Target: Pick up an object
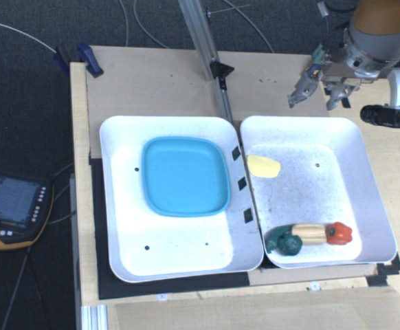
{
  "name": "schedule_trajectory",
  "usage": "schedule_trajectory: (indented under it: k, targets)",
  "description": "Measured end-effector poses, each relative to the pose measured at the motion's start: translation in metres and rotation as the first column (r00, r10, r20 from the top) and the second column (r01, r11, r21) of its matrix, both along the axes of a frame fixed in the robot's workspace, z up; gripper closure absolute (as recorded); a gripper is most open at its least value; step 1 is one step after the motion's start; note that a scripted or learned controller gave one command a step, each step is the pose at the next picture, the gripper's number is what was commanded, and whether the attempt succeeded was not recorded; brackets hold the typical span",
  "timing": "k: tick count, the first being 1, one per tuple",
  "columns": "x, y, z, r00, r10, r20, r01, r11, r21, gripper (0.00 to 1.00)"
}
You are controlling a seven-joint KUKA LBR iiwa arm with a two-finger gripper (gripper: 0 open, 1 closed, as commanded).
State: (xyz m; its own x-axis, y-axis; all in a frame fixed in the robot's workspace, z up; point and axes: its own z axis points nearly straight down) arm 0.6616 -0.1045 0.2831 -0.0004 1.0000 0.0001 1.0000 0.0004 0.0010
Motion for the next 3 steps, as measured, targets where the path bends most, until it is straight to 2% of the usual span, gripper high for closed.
schedule_trajectory:
  k: [2, 3]
  targets:
    - [-0.003, -0.013, -0.111, 1.000, -0.001, -0.006, 0.001, 1.000, 0.000, 0.00]
    - [-0.007, -0.009, -0.154, 1.000, 0.000, -0.004, 0.000, 1.000, 0.000, 0.00]
